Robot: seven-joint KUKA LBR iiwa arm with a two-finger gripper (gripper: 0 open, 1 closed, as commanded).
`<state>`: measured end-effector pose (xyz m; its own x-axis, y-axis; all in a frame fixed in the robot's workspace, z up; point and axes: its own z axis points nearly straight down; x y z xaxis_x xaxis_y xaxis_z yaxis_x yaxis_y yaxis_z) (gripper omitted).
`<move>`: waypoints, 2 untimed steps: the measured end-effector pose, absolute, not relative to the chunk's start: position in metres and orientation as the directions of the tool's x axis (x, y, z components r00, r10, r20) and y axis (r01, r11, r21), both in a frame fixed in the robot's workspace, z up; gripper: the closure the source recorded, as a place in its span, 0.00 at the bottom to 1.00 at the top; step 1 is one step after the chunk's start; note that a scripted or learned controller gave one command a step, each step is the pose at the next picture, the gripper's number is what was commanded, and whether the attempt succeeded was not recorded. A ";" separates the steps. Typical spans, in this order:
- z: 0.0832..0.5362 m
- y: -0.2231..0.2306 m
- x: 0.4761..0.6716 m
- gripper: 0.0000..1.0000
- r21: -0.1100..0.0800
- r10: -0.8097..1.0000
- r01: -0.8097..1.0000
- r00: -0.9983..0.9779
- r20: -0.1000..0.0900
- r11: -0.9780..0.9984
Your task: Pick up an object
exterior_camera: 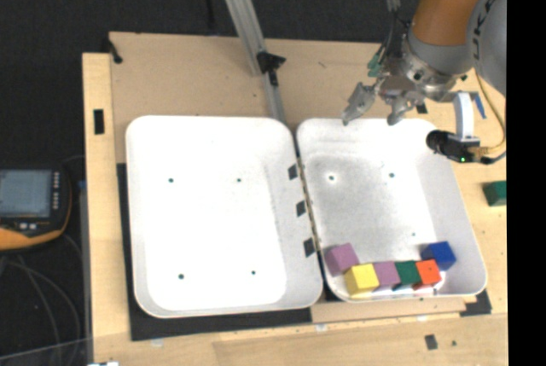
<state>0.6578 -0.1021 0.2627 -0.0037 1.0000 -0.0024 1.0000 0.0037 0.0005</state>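
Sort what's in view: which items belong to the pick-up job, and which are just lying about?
Job:
- two-finger gripper, open, above the right white bin
- small cubes in that bin's near corner: two purple, yellow, green, orange, blue

Lying about:
- left white bin
- grey handheld screen unit
- slanted metal pole

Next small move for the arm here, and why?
Probably carry the hand toward the near edge of the right bin: it hangs open over the far rim holding nothing, while the blocks, like the yellow block, cluster along the near wall.
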 end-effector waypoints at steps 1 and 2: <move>0.274 -0.102 0.658 1.00 0.003 1.000 1.000 -0.007 -0.004 0.007; 0.192 -0.052 0.614 1.00 -0.010 1.000 1.000 -0.005 0.001 0.005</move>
